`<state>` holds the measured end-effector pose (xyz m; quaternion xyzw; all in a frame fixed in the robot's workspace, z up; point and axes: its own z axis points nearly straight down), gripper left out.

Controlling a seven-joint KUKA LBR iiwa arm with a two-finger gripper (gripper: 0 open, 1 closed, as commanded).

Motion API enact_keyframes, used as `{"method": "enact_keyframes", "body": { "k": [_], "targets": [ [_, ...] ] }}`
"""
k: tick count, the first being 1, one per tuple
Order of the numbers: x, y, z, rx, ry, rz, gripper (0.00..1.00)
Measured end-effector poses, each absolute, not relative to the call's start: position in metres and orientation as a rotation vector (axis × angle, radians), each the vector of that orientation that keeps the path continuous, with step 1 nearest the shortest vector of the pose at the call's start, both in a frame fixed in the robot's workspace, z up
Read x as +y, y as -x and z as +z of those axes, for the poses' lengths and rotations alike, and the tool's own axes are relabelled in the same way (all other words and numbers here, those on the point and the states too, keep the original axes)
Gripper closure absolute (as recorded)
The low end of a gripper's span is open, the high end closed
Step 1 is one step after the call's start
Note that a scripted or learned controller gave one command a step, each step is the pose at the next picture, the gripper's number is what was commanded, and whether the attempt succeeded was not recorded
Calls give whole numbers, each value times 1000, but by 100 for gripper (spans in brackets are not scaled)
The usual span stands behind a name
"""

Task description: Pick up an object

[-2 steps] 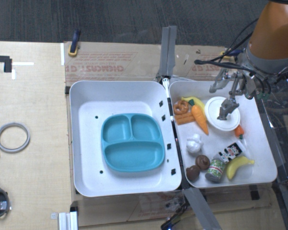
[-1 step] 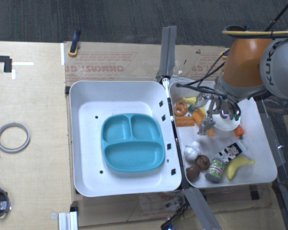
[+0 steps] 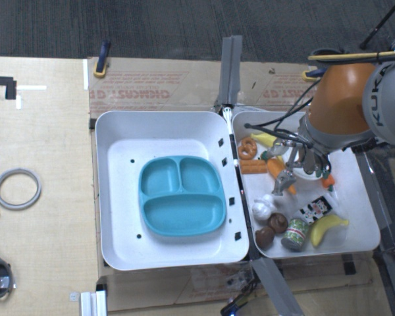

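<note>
Orange carrot (image 3: 274, 167) just left of tool (image 3: 284, 184).

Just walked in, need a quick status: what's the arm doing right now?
The KUKA arm has reached into the right bin, its gripper low among the toy food near a carrot and a white ball. Nothing is visibly lifted. A banana, a pretzel and a small can lie around it. The left bin holds a blue divided plate.
</note>
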<state>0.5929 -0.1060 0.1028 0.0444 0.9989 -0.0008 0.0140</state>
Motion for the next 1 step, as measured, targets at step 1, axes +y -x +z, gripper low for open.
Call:
{"method": "enact_keyframes", "body": {
  "k": [1],
  "targets": [
    [-102, -593, 102, 3102, -304, 0, 0]
  ]
}}
